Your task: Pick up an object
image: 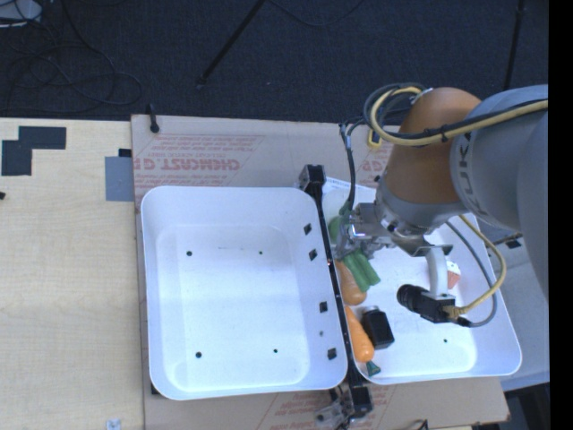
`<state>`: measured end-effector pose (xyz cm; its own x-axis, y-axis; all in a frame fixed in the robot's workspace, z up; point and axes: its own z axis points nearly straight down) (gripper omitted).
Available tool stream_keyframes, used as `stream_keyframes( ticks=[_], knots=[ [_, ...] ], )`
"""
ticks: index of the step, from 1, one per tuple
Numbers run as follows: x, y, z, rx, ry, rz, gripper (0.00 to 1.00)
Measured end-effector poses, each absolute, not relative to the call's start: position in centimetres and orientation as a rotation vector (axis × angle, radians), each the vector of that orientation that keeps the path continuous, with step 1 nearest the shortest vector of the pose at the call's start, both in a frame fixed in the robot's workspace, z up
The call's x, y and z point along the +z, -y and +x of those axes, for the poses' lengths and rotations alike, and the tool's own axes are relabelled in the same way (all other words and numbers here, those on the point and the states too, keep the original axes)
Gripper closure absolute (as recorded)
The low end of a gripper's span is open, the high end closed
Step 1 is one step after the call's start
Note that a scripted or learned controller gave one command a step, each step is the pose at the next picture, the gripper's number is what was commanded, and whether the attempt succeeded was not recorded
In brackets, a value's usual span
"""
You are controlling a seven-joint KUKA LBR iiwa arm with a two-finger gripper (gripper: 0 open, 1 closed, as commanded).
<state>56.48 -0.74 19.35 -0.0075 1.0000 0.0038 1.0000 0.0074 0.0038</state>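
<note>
The right white bin point(488, 356) holds a cluster of objects along its left wall: a green piece point(361, 268), an orange piece point(350, 288) just below it, a black block point(378, 327), a second orange piece point(360, 340) and a small green bit point(372, 366). My gripper point(355, 233) hangs low over the upper end of this cluster, right above the green piece. The orange-banded wrist hides most of it, and whether it touches anything is hidden.
The left white bin point(233, 285) sits beside the right one, the two sharing a black-clipped divider point(327, 276). A white and red item point(452, 277) lies under the arm's cables. Cardboard point(215, 159) underlies both bins.
</note>
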Motion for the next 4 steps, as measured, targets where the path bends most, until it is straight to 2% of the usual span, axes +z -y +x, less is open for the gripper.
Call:
stream_keyframes(
  ticks=[1, 4],
  knots=[
    [23.9, -5.4, 52.8, 0.003, -2.231, 2.216, 1.0],
    [26.4, -4.7, 52.9, -0.013, -2.232, 2.224, 1.0]
  ],
)
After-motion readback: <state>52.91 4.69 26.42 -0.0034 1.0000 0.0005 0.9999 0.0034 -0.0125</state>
